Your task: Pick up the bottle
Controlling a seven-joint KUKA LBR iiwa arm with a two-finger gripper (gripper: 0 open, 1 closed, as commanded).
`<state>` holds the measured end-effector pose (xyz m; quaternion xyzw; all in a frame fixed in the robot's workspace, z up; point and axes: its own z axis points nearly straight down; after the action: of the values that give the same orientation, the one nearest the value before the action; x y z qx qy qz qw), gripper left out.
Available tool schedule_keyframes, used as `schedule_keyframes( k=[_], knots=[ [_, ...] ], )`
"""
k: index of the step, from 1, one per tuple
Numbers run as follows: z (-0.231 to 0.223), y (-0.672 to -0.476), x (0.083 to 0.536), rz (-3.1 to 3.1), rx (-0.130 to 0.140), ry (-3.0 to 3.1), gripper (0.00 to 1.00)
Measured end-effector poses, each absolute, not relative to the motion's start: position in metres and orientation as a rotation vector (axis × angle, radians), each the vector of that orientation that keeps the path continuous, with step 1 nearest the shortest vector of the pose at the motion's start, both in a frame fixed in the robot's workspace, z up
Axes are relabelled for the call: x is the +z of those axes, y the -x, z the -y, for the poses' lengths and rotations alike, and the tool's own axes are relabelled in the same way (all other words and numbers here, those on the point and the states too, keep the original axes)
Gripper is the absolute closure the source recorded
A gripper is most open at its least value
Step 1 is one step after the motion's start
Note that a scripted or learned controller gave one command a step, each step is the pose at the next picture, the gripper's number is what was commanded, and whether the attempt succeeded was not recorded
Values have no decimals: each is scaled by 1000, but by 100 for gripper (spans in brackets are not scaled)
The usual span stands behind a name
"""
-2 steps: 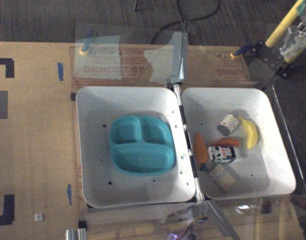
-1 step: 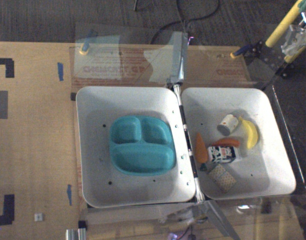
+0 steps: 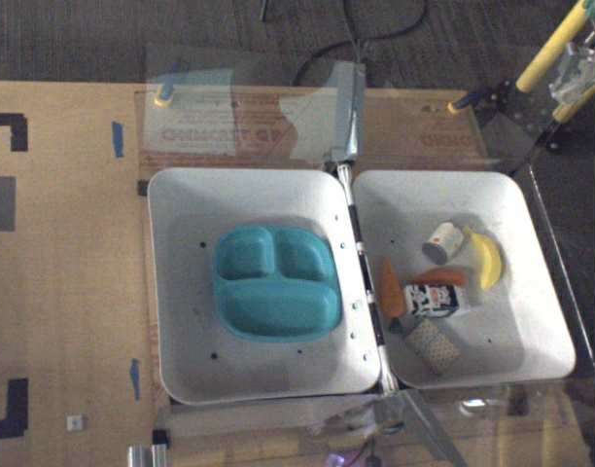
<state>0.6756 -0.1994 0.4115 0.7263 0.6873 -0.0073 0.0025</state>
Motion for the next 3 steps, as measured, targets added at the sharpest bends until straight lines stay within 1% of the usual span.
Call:
schedule_keyframes(
  k=[3],
  knots=[
    [197,-679,438,-2158,-32,-2270,100]
  ],
)
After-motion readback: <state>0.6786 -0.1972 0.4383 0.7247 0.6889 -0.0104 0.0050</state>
